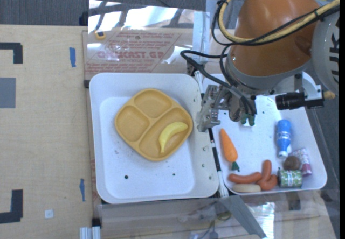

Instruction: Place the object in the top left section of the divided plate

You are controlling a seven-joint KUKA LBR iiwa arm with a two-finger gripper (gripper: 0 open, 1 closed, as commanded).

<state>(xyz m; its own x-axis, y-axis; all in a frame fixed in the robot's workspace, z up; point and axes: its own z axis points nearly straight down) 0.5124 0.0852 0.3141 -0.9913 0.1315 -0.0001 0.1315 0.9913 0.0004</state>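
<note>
at the near edge of the surface, in the right bin (318,178), lie the loose things: two sausages (253,176) along the bin's near wall, a small green can (291,178) at its near right corner, a round brown piece (292,163) just behind the can, and a blue and white bottle (283,136) farther back along the right side. a carrot (229,146) lies toward the bin's left wall, orange body pointing away, green stub toward the near edge.

in the left bin (135,184) sits the divided plate (129,125), yellow-orange, turned at a slant. a banana (171,134) already lies in its large section on the near right side — its long axis runs from near left up to far right, curved, the far tip close to the plate's right rim. the top left section (152,102) looks bare.

the pincer (213,111) hangs over the wall between the two bins, just right of the plate, under the arm's orange band (269,28). i cannot tell whether it is spread or pressed together; nothing is seen between its tips.

which object is meant is not plain. if it is the banana, my judgement is that the pincer should come down across the short axis at the banana's middle, lift clear of the ridge, then turn it so the curve fits the smaller section — lowered, not dropped, so it does not straddle the divider. behind the bins, at the far edge, lies a printed clear sheet (132,49).
</note>
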